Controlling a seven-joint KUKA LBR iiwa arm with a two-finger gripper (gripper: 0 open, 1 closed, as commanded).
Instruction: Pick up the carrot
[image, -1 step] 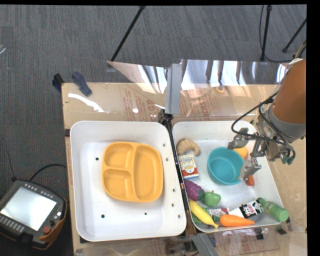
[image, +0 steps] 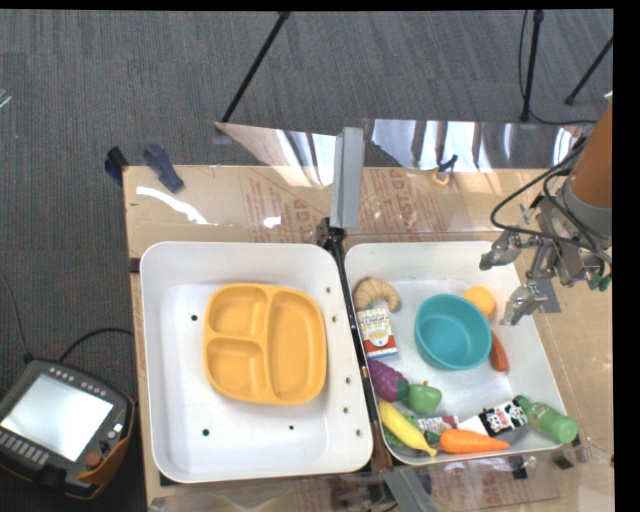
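Carrot (image: 473, 441) at rt bin's (image: 445, 258) front edge, end effector (image: 535, 290) apart – hovering over far-rt rim.

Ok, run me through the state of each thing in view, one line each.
Gripper: jaws open, holding nothing, above right bin's far right side.
Carrot: lying flat, near edge of right bin.
Teal bowl: upright.
Yellow plate: face up in left bin.
Green bottle: on its side.
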